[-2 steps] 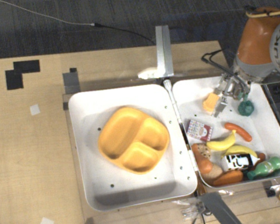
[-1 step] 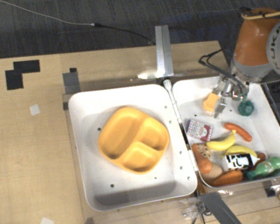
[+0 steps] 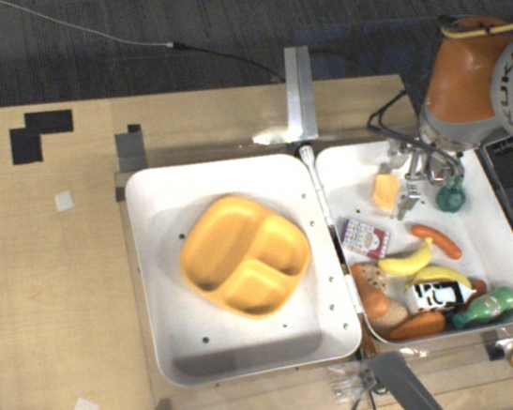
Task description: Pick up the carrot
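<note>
Carrot (image 3: pixel 416 325): you'll find it lying along the right bin's (image 3: pixel 502 212) front wall, a smooth orange taper, roughly level, wedged among other toys.
Neighbours: a round tan piece (image 3: pixel 376 304) touches its left end; a black-and-white pack (image 3: pixel 437 295) sits just behind it; a glossy green bottle (image 3: pixel 485 307) lies at its right end.
Bananas: two yellow curves, one (image 3: pixel 407 261) mid-bin, one (image 3: pixel 442 276) just behind the pack.
Sausage (image 3: pixel 435 240): red-orange, rounded ends, slanted, behind the bananas.
Cheese (image 3: pixel 385 192): a pale yellow block, just left of the gripper.
Teal piece (image 3: pixel 450 196): small, knobbly, just right of the gripper.
Card (image 3: pixel 363 238): flat, printed pink and white, near the divider.
Gripper (image 3: pixel 414 196): it hangs over the back of the right bin, well apart from the carrot; metal fingers point down between cheese and teal piece. You cannot tell from here whether the jaws are parted or closed; nothing shows between them.
Arm (image 3: pixel 472 84): orange band and grey shell enter from the right rear corner.
Left bin (image 3: pixel 151 261): white, shallow, rounded corners; a yellow sectioned plate (image 3: pixel 244 254) sits tilted in its middle, with bare floor all round it.
Room to move: the carrot is hemmed in on three sides and backed against the front wall; open floor lies in the right bin's far right.
Bench (image 3: pixel 53 304): pale wood, smooth, with black markers at the back left; dark carpet lies beyond.
</note>
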Motion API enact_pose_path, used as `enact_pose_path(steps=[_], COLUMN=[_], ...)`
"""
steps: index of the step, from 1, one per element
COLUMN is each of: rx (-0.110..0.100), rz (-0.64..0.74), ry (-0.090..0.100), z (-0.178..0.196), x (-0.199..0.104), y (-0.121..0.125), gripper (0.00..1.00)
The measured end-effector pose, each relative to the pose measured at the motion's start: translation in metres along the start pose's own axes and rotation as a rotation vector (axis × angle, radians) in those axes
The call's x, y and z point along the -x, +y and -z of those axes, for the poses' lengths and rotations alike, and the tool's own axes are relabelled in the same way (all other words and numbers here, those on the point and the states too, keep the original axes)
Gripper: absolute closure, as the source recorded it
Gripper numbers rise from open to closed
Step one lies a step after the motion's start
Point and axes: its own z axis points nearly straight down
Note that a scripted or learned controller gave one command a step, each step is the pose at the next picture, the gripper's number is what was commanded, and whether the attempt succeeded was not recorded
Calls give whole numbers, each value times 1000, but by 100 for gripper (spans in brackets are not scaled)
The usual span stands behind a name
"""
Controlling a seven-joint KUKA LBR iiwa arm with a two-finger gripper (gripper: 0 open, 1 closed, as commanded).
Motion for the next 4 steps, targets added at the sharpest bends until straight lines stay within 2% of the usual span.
enact_pose_path(steps=[1, 2, 3, 4], rx=[-7, 2, 0, 2], rz=[-50, -34, 4, -41], ry=[13, -6, 15, 10], z=[1, 0, 1, 1], x=[2, -4, 2, 0], y=[11, 15, 13, 17], gripper=[0, 0, 0, 0])
